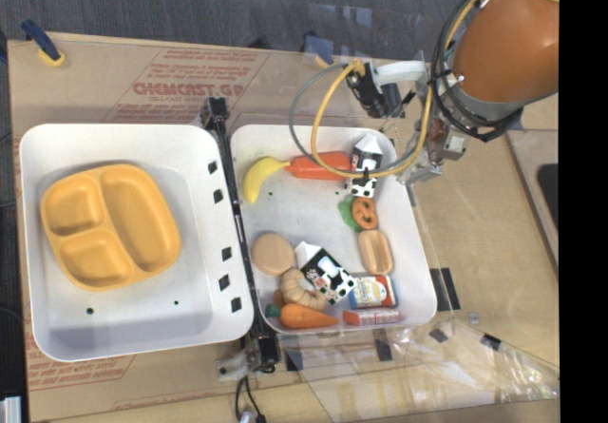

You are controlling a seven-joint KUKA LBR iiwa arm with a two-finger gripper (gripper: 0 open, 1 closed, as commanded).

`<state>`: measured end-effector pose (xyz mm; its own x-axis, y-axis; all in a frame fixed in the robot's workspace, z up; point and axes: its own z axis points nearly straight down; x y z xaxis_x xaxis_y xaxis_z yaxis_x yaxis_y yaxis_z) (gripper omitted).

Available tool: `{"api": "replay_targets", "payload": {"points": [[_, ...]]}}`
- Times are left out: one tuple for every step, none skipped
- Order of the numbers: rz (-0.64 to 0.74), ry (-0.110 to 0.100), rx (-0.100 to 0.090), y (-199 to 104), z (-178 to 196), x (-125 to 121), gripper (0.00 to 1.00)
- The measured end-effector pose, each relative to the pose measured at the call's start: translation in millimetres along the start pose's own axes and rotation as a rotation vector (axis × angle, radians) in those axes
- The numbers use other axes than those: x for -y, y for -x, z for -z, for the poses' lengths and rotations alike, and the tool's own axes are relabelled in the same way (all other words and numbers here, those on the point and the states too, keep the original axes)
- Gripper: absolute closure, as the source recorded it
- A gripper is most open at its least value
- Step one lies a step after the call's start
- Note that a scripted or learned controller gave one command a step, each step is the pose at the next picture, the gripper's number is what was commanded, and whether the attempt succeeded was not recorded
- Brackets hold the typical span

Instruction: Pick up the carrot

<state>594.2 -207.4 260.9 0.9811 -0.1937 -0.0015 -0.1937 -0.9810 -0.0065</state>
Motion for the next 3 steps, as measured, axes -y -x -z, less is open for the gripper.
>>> {"api": "replay_targets", "payload": {"points": [[0.003, -0.007, -0.003, -0.9, 10.0, 3.6, 1.0], [0.007, -0.015, -0.006, -1.9, 19.3, 7.8, 1.0], [-0.002, 0.0, -0.001, -36.2, 7.4, 6.6, 1.0]]}}
